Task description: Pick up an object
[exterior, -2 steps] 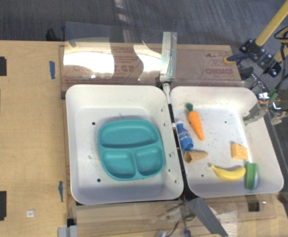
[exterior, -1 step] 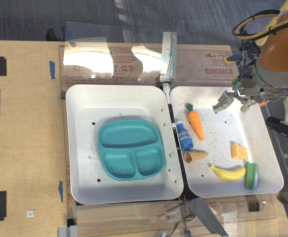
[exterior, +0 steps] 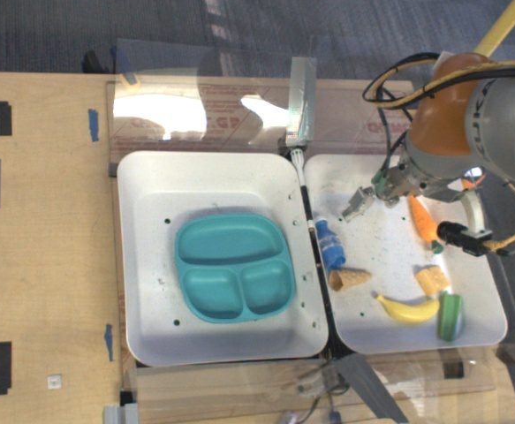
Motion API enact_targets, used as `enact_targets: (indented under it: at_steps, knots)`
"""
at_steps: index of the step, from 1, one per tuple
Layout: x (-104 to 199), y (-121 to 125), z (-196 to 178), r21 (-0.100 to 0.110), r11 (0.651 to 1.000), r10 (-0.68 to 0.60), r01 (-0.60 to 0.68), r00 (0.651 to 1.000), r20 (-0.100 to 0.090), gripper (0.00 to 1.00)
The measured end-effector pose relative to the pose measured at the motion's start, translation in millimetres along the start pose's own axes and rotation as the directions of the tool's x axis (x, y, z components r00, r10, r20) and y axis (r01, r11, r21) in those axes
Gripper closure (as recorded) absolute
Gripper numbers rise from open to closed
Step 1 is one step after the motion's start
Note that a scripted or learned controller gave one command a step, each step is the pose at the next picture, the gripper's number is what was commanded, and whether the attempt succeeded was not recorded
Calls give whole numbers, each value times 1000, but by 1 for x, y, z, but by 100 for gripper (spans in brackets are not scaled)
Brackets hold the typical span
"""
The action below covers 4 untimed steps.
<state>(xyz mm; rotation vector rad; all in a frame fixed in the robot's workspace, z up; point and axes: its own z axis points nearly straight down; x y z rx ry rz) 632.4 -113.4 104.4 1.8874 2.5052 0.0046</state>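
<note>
My gripper hangs over the upper left part of the right bin, pointing down and to the left, with nothing visible in it. Below it lies a blue bottle-like object against the bin's left wall, and a brown cone just beneath that. An orange carrot lies to the gripper's right, under the wrist. A yellow banana, a green round piece and a small tan chunk sit near the front right corner.
The left bin holds a teal divided plate. A metal divider post stands behind the seam between the bins. Cables loop above the orange wrist band.
</note>
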Motion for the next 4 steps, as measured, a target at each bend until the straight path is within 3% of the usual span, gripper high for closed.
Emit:
enact_targets:
  at_steps: [1, 2, 3, 4]
  knots:
    - [-79, 9, -25, 0, 1000, 8, -8, 1000, 3, 0]
    - [-43, -7, 17, 1, 999, -45, 45, 999, 1, 0]
    - [-44, -5, 4, -7, 999, -44, 44, 999, 4, 100]
    - [52, 56, -131, -13, 994, 105, -105, 994, -1, 100]
